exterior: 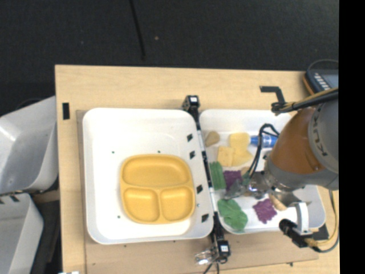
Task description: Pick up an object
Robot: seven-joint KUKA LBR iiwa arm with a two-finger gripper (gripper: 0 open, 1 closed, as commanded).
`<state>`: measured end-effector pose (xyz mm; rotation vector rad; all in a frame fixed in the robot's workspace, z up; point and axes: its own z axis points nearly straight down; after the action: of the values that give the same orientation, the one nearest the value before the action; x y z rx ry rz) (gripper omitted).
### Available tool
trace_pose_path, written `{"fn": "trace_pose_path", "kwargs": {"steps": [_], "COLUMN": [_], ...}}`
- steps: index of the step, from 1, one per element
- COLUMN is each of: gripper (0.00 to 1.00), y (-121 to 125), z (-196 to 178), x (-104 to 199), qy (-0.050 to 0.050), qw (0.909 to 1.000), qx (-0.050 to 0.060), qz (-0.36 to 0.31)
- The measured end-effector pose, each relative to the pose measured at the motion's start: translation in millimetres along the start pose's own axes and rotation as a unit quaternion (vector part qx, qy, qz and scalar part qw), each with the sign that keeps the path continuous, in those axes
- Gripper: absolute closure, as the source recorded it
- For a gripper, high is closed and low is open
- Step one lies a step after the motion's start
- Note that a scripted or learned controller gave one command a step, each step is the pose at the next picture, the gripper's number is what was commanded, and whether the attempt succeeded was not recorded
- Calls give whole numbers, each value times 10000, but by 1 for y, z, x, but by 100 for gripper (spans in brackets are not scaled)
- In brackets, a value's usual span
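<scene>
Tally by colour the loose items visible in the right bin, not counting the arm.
Yellow: 2, blocks and
Green: 2, strip and lump
Purple: 2, pieces and
Tan: 1, piece
Total: 7; the arm may hide more.

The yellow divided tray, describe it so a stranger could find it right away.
Look in the left white bin. The yellow divided tray lies flat in its middle: one long compartment above two smaller ones. Unlike the small toys crowded in the right bin, it is large and lies alone.
</scene>
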<state>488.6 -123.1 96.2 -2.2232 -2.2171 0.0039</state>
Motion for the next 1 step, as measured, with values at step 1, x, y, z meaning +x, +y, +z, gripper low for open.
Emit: {"fn": "trace_pose_path", "kwargs": {"steps": [1], "gripper": [0], "y": [1], "z": [-14], "x": [13], "qy": [2], "qw": [10000], "qx": [-20], "qz": [-28]}}
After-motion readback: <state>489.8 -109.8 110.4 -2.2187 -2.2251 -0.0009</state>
